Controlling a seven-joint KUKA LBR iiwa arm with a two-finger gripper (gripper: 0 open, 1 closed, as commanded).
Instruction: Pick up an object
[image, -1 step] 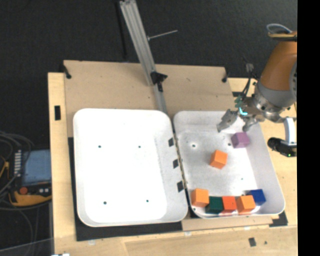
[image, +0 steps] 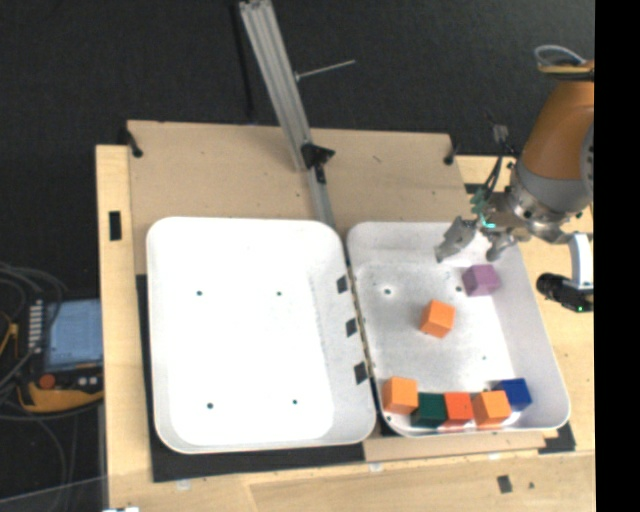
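My feed, top cam. 2 white bins on the tabletop (image: 115, 300), side by side. Left bin (image: 250, 330): bare white floor w/ 4 small dark dots. Right bin (image: 400, 270): I count 7 blocks total.

- 1 purple block (image: 482, 279), upper right part of the bin, lying loose on the floor.
- 1 orange block (image: 437, 318), alone near mid-bin, apart from purple, slightly tilted.
- Row of 5 along the near rim, L to R: orange (image: 401, 393), dark green (image: 431, 408), orange-red (image: 458, 406), orange (image: 491, 406), blue (image: 514, 391). Packed close, neighbours touching or nearly so.

So approx 4 orange-ish, 1 green, 1 blue, 1 purple.

Arm in from the right, orange band visible. Gripper (image: 478, 238) sits over the bin's upper right, just above and beside the purple block. The fingers look spread apart, nothing between them; purple is near the tips but I can't confirm contact.
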